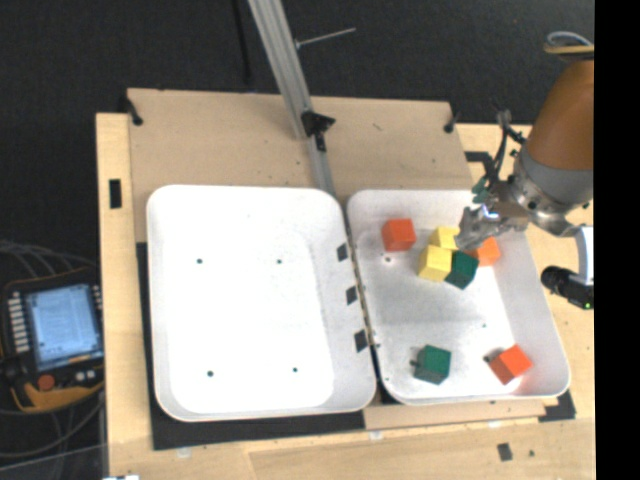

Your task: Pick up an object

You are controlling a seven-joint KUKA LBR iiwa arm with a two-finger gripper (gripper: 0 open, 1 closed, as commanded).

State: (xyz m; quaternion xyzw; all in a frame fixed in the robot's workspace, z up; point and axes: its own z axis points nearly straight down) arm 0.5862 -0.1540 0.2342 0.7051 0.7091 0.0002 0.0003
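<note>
- Nearest the camera, 2 loose blocks lie along the front edge of the right bin (520, 313): a green block (432, 364) and an orange block (510, 364), well apart from each other and from the arm, so neither looks like the present target.
- The left bin (165, 268) sits alongside, the 2 bins touching at their inner rims (likely a spare place for setting things down).
- Mid-bin, a tight cluster gathers under the gripper (480, 226): a yellow block (435, 262) touching a dark green block (462, 269), a second yellow block (446, 237) just behind, and a small orange block (488, 251) beside the fingers.
- The gripper is low over this cluster, which suggests a pick there; whether its fingers are spread or closed cannot be told, and nothing visibly sits between them.
- Farther back, an orange cube (399, 234) stands alone, an easier grasp in my judgement, since crowding raises the risk of a nudge or miss.
- Beyond, a metal pole (285, 58) rises from the bench.
</note>
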